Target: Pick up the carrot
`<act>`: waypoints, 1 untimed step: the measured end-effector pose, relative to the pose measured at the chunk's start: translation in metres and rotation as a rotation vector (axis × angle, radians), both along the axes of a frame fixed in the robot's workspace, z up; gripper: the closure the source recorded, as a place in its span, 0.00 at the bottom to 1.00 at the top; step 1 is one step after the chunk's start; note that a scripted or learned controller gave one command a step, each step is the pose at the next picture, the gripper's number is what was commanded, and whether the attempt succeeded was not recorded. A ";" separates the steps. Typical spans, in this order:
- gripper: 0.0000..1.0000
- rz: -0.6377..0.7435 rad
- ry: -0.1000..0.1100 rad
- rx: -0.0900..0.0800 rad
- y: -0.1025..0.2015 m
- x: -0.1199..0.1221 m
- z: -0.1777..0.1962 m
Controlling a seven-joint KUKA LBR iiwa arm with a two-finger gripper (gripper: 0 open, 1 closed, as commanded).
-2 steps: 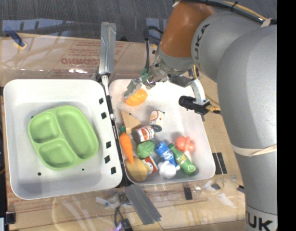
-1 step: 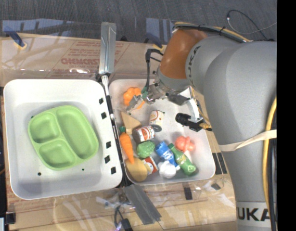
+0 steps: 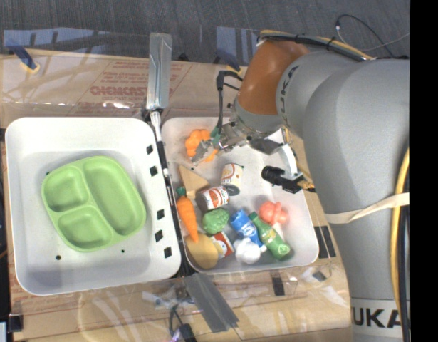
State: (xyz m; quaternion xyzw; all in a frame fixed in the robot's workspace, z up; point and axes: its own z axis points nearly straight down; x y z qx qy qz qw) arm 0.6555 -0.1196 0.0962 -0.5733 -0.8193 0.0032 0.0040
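The gripper (image 3: 213, 146) is hovering at the upper centre of the frame beside an orange toy (image 3: 197, 141), its grip impossible to judge, while the carrot (image 3: 187, 218) is lying lower, calling for a downward reach.

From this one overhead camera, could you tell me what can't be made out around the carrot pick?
- Gripper: too small and blurred in the camera view to tell its finger state.
- Carrot: its lower end is hidden among piled toys.
- Orange item beside the gripper: too blurred to identify.
- Right bin: far side covered by the arm.
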 end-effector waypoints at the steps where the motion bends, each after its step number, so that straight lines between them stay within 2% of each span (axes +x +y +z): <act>1: 1.00 -0.049 -0.007 0.000 0.107 0.002 0.094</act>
